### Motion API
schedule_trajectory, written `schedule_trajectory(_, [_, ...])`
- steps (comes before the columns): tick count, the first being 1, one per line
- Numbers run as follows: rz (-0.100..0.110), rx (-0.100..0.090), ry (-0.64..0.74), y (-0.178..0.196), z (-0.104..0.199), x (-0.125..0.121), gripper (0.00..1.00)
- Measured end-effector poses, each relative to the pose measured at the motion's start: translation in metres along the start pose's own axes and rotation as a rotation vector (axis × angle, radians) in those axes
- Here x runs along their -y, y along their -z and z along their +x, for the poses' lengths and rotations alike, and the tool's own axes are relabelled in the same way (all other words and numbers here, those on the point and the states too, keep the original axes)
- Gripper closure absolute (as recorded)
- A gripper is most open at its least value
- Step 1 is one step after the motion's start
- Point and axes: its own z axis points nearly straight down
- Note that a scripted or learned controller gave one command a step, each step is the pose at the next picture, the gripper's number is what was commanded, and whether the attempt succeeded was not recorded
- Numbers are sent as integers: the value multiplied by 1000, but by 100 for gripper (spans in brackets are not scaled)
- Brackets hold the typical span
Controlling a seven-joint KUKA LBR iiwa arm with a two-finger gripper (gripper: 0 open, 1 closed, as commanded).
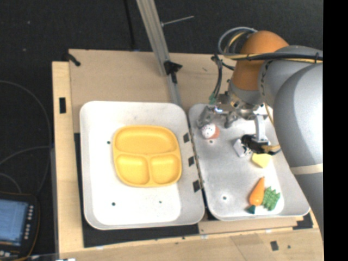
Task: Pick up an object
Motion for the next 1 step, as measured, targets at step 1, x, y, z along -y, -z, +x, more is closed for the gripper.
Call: schedule_trajectory(1, [-6, 1, 1, 14, -1, -2, 100])
